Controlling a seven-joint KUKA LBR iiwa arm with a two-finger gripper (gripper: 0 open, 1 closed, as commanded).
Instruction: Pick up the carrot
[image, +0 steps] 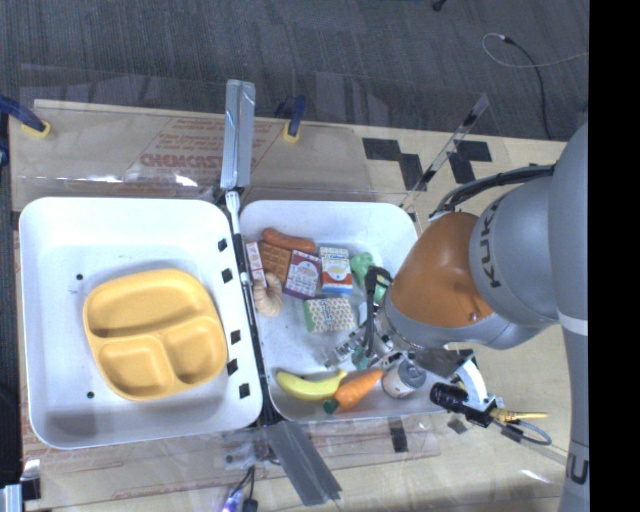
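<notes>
Carrot (358, 388), orange with a green stub at its lower-left end, lies tilted along the near wall of the right bin (330, 212), its thick end up and to the right. My claw (378, 345) hangs just above and beside that thick end, under my orange wrist band; whether it is spread or closed I cannot tell, since the wrist hides it. Nothing shows as gripped. Touching the carrot's green end, a yellow banana (305, 384) lies along the same wall. To the carrot's right sits a small round item (405, 380), too blurred to name. Farther in are a patterned packet (330, 315), small boxed goods (303, 272), a sausage-like piece (287, 241) and a green item (360, 264). The left bin (50, 400) holds a yellow divided tray (150, 330). Both bins rest on the bench (330, 150). Judged by look, the carrot is a light, stiff, smooth toy that could slide or roll. I would close across its middle, at right angles to its length, well away from the banana and the bin wall.
</notes>
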